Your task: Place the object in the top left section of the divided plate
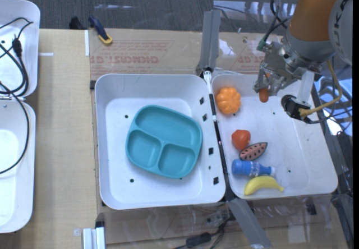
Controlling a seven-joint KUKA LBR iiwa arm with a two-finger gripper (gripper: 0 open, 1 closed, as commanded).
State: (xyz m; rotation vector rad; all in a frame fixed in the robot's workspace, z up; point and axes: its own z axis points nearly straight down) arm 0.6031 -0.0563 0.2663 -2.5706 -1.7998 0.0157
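Nearest the camera in the right bin (314, 178) lies a yellow banana (263, 185), with a blue bottle (251, 169) just behind it, lying on its side. A watermelon slice (253, 151) sits just beyond the bottle, and a red tomato-like piece (240, 138) rests close to that. Farther back, an orange pumpkin (228, 100) sits near the divider between the bins.

In the left bin (112, 130), the teal divided plate (164, 141) lies flat with three sections.

Above the far part of the right bin, the gripper (263, 92) hangs from the grey arm with its orange band. Its fingers are closed on a small orange object (263, 96), which shows at the fingertips, lifted off the bin floor.

Beyond the bins, a cardboard sheet (140, 51) bears red print, mirrored and too faint to read fully. A yellow-and-blue clamp (100, 31) lies at the far edge.
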